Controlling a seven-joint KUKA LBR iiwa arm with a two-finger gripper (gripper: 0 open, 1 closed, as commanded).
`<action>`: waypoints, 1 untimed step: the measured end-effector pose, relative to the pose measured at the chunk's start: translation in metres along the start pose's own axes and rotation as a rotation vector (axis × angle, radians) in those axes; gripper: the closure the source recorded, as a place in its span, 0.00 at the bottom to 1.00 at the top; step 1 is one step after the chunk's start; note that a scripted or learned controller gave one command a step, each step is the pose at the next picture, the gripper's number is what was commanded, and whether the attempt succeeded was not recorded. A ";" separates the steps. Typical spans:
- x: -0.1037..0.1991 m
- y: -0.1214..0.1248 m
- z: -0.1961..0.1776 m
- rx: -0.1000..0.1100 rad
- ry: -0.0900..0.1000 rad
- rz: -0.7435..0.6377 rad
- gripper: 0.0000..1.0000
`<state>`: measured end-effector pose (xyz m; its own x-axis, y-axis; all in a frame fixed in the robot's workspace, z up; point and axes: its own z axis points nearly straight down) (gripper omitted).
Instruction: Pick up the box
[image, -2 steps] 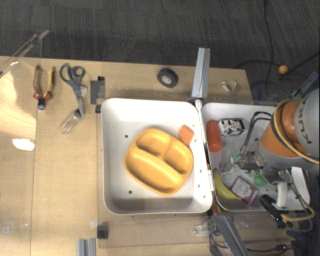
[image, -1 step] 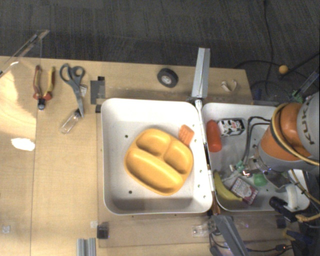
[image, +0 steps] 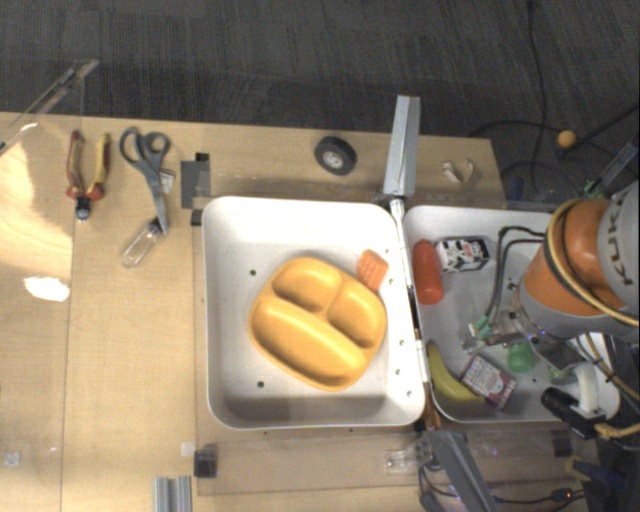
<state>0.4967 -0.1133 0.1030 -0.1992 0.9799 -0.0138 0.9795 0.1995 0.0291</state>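
Box (image: 488, 379): small, flat, purplish-pink printed carton; lying in right bin (image: 452, 300), near its front wall, just right of banana (image: 447, 375). Long axis skewed, running from upper left to lower right. Corner nearest the camera dark, possibly shadowed or torn; hard to tell. Situated just below and slightly left of gripper (image: 505, 335), close enough that a short descent toward the front wall would likely reach it. Gripper state: cannot tell, tip lost among green clutter and cabling. Arm (image: 585, 265) hanging over bin's right half. Nothing visibly held.
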 end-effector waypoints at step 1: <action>0.000 0.000 0.000 0.000 0.000 0.000 0.00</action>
<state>0.4966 -0.1133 0.1030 -0.1987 0.9800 -0.0136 0.9796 0.1990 0.0288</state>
